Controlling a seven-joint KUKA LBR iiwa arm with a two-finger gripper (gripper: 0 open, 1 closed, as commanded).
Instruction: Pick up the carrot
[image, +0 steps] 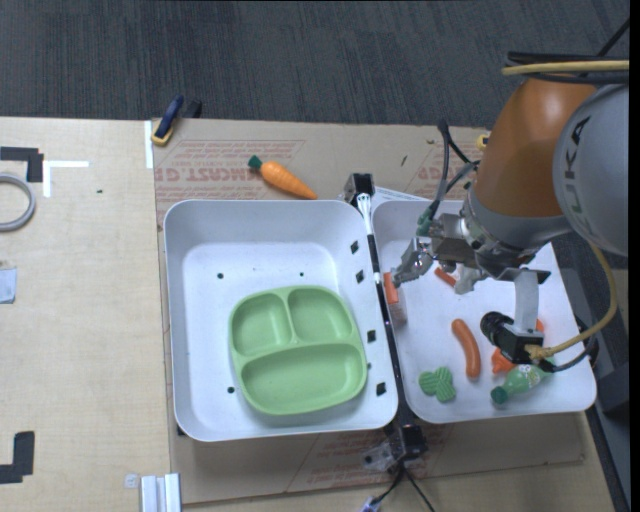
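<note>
Carrot (283, 178): orange body, green top. Lies flat on cardboard on the tabletop, outside both bins, just beyond the left bin's far rim, green end pointing left.

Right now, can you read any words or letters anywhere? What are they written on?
"KUKA" partly shows, running sideways, on the arm; the last letters are clearest.
Red print on the cardboard behind the left bin is upside down; it looks like "ALMOST GE...", but I can't be sure.
More red print on the cardboard behind the right bin is too small to read.
The tray and carrot carry no words.
</note>
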